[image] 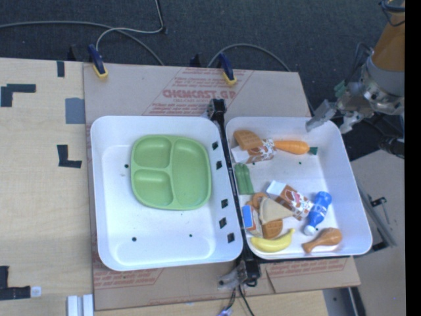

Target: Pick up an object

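Orange carrot [290,147] lies in right bin [348,176], upper part, just beside brown-and-white packet [253,145]; fingers [327,119] hang above bin's upper right corner, apart from carrot, spread open, holding nothing. Banana [272,243], drumstick [323,239], blue bottle [317,211] near bin's lower edge. Left bin [112,196] carries green divided plate [171,172]. Bins sit on cardboard sheet [191,94] over wooden counter [33,196]; dark carpet floor [230,18] behind
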Tool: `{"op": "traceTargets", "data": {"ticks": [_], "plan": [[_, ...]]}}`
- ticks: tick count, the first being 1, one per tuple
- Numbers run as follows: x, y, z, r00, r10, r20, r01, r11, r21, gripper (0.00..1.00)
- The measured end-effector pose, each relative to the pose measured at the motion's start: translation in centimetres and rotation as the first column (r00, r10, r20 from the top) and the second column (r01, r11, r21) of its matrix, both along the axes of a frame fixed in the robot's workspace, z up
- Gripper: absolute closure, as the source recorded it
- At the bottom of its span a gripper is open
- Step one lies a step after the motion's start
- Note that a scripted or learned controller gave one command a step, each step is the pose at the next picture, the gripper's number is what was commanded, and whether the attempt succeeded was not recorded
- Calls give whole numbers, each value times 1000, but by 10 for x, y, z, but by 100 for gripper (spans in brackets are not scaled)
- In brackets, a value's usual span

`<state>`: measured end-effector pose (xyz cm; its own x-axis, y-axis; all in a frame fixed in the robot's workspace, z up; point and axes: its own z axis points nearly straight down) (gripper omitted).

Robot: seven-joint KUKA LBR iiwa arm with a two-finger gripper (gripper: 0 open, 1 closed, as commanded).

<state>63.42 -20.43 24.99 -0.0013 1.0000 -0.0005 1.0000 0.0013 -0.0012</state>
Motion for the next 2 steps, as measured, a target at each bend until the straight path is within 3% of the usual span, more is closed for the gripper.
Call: {"op": "traceTargets", "data": {"ticks": [1,2], "plan": [[11,3,-110,1000,1,-5,-1,1000,2,0],[32,63,-150,1000,2,8,-2,1000,0,0]]}}
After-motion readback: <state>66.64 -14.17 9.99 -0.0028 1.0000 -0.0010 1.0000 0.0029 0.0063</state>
